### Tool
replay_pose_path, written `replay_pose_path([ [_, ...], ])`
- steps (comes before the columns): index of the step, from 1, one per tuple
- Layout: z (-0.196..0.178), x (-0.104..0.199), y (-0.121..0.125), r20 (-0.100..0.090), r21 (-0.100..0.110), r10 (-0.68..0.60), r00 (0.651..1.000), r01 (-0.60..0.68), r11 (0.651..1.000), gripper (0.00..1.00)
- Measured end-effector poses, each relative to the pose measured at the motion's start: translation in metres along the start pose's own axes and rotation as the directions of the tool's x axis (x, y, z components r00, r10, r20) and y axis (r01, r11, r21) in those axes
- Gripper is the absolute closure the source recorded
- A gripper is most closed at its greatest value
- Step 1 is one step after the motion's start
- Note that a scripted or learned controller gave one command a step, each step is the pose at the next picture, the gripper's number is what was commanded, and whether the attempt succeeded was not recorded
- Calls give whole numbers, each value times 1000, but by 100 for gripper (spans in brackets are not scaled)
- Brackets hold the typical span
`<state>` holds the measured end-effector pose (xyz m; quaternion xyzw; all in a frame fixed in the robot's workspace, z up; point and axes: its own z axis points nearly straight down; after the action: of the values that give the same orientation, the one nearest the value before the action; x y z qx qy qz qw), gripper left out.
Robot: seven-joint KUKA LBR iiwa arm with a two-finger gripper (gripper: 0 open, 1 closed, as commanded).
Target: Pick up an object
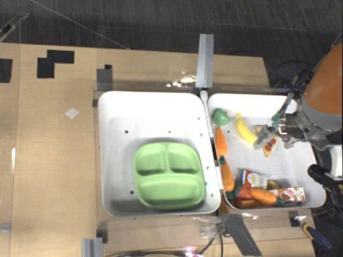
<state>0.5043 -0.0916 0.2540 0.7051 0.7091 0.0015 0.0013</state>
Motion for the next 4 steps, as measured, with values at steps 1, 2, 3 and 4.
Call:
replay_pose_path([
  [1, -35, -13, -16, 0, -2, 48, 999, -48, 999, 0],
  [2, 127, 0, 39, 0, 2, 144, 990, -144, 990, 0],
  [3, 159, -65, 76, 3, -16, 137, 991, -137, 990, 0],
  [4, 164, -61, 121, 1, 17, 83, 997, -83, 996, 0],
])
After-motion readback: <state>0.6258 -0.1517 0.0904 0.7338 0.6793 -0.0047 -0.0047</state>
